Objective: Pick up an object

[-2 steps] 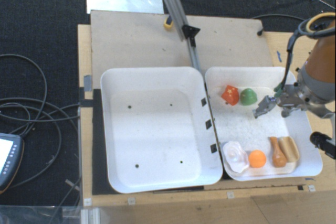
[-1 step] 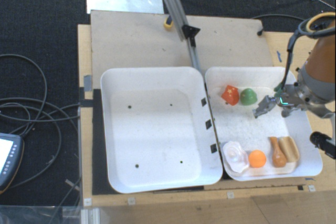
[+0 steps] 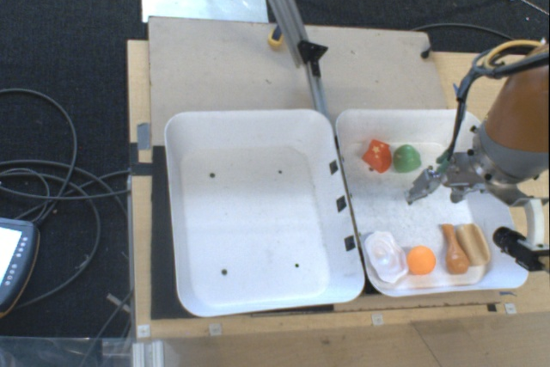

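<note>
Hovering pincer (image 3: 423, 187) over right bin (image 3: 369, 126), jaw state unclear | step: approach | next: descend onto green ball (image 3: 406, 157) nearby

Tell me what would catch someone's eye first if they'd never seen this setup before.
Probably the cluster of bright toys in the right bin: a red piece beside a green ball near the far wall, and an orange ball and a hot dog along the near edge. Next, the arm's orange band at the right, with the gripper hanging over that bin's middle. The left bin is a broad white expanse by contrast.
</note>
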Controlling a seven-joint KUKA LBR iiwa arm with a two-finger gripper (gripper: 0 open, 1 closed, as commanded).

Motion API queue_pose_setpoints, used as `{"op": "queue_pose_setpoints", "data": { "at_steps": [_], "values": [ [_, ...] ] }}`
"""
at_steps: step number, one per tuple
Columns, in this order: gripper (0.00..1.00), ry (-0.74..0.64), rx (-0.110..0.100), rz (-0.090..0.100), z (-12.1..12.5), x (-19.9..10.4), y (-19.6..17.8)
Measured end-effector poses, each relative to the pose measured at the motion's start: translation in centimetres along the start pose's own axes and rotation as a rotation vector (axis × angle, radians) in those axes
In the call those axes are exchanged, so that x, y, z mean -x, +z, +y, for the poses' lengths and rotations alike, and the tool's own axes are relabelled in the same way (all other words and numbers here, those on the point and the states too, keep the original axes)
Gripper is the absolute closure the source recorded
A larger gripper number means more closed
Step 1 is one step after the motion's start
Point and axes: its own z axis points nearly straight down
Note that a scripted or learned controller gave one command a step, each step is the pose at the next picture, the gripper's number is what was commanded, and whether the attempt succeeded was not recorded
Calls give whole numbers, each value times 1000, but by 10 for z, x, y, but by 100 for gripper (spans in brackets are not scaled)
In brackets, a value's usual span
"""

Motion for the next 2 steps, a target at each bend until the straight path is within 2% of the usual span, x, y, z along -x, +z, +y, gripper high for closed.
{"op": "queue_pose_setpoints", "data": {
  "at_steps": [2],
  "values": [
    [0, 0, -2, 1, 5, -9, 101]
  ]
}}
